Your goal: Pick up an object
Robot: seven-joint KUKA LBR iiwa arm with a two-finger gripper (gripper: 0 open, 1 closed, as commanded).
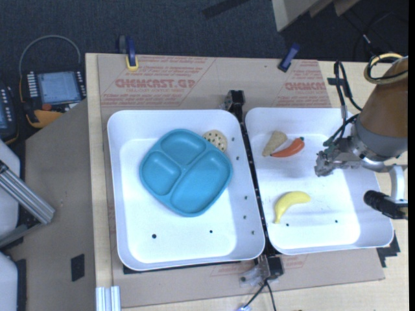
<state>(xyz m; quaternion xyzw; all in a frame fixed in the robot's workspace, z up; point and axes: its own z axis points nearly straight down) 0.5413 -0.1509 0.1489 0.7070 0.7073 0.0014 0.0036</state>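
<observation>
The gripper (pixel 322 166) hangs over the right bin (pixel 369 237), near that bin's right edge and about midway between its far and near rims. Its nearest candidates are 3 small items: a banana (pixel 290 203) toward the bin's near side, and an orange-red chilli pepper (pixel 288 148) with a tan cone-shaped piece (pixel 273 142) touching it near the far-left corner. All 3 lie apart from the gripper.

The likeliest failure, as I judge it, is a descent onto bare white floor, since the gripper sits between the banana and the pepper pair rather than above either. A second risk is the pepper and the cone: they touch, so a grasp aimed at 1 could nudge or catch the other and slip off. The banana's curved, smooth skin could also roll out of a 2-finger pinch if taken off-centre.

The gripper reads as a dark blurred cluster at the wrist end, and I cannot tell its state. Nothing is visibly held by it.

The left bin (pixel 130 238) carries a blue divided plate (pixel 186 180) and a cookie (pixel 214 138) tucked against the plate's far edge.
</observation>
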